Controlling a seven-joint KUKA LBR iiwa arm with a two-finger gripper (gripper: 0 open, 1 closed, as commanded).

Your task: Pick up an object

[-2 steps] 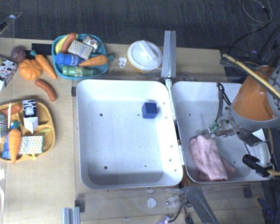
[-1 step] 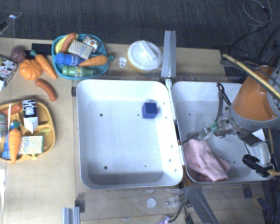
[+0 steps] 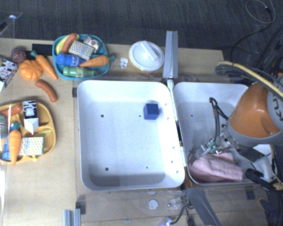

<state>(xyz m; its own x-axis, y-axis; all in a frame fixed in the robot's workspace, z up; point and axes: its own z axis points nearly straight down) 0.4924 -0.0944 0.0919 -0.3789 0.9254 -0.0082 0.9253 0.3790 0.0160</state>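
Note:
A small blue cube point(image 3: 151, 110) lies in the left white bin point(image 3: 94, 168), near its upper right side. A pink soft object point(image 3: 216, 168) rests along the front wall of the right white bin point(image 3: 193, 98). My gripper point(image 3: 212, 148) is low in the right bin, just above the pink object's upper edge, under the arm's orange band point(image 3: 254, 114). The arm's wrist hides much of the bin's right half.
On the bench to the left stand a blue bowl of toy food point(image 3: 80, 56), a yellow tray of toy food point(image 3: 22, 132), loose toy carrots and a sausage point(image 3: 46, 89). A white lid point(image 3: 146, 54) sits behind the bins. Cables hang at the right.

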